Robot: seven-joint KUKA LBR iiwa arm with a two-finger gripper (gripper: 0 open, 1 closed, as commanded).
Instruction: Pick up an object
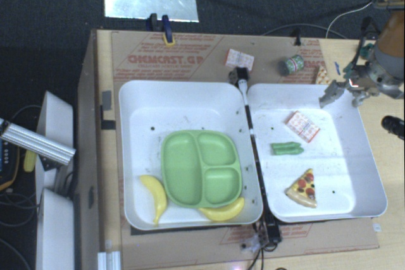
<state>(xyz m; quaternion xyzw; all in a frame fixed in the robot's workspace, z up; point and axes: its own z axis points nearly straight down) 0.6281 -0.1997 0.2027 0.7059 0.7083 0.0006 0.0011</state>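
The right bin point(354, 136) holds three small things: a red-and-white packet point(302, 126), a green pod-shaped toy point(286, 148) just below it, and a pizza slice point(302, 188) near the front. My gripper point(345, 97) hangs over the bin's back right corner. It is open, its fingers spread with nothing between them. It sits up and to the right of the packet, apart from all three objects.
The left bin point(136, 104) holds a green divided plate point(201, 167) with a yellow banana point(155, 197) at its left and another point(224, 210) at its front. A small tin point(293, 64) and a card point(240, 59) lie on the bench behind the bins.
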